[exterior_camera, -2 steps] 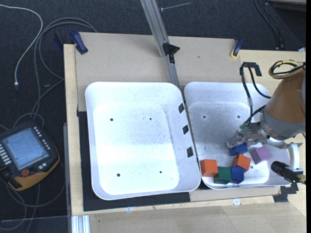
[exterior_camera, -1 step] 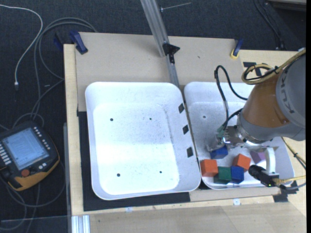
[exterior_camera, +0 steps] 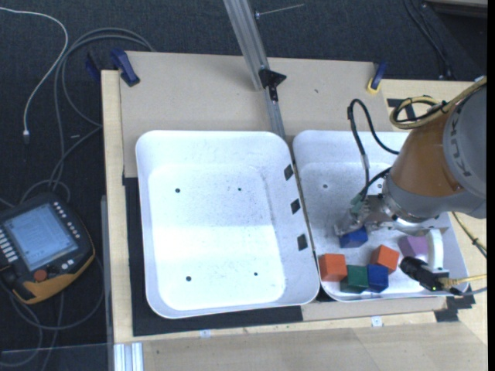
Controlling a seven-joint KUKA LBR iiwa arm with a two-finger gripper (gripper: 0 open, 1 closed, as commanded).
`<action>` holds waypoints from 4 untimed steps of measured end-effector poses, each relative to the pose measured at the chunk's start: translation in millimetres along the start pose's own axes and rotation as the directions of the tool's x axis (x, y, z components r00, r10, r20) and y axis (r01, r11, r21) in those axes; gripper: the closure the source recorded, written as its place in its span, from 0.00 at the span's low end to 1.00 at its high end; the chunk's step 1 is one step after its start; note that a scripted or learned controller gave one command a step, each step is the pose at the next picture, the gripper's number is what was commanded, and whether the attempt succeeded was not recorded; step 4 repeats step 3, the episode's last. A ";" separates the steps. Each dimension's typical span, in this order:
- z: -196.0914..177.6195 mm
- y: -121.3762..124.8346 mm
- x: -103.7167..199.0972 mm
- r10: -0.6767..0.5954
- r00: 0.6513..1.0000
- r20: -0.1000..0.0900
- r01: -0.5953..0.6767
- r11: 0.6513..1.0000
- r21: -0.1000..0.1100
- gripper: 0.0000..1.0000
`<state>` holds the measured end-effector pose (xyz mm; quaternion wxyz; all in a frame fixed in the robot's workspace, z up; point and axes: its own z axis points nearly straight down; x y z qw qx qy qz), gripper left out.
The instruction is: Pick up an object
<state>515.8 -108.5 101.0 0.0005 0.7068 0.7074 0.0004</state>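
Note:
My gripper is low in the right bin, near its middle. A small blue block lies right at the gripper's tip, partly covered by it. Whether the gripper has hold of this block cannot be seen. Along the bin's front edge lie a red-orange block, a green block and a second blue block. An orange block sits just behind these, and a pale purple block lies further right, under the wrist.
The left bin stands beside the right one, sharing a raised rim with black clips. A metal pole slants in from the top. The back half of the right bin holds only a black cable.

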 end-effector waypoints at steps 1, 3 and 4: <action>-102.3 -1.9 83.2 -0.008 1.000 -0.004 0.008 1.000 -0.006 1.00; -98.3 15.6 134.2 -0.006 1.000 -0.004 0.006 1.000 0.006 1.00; -98.3 15.6 134.2 -0.006 1.000 -0.004 0.006 1.000 0.006 1.00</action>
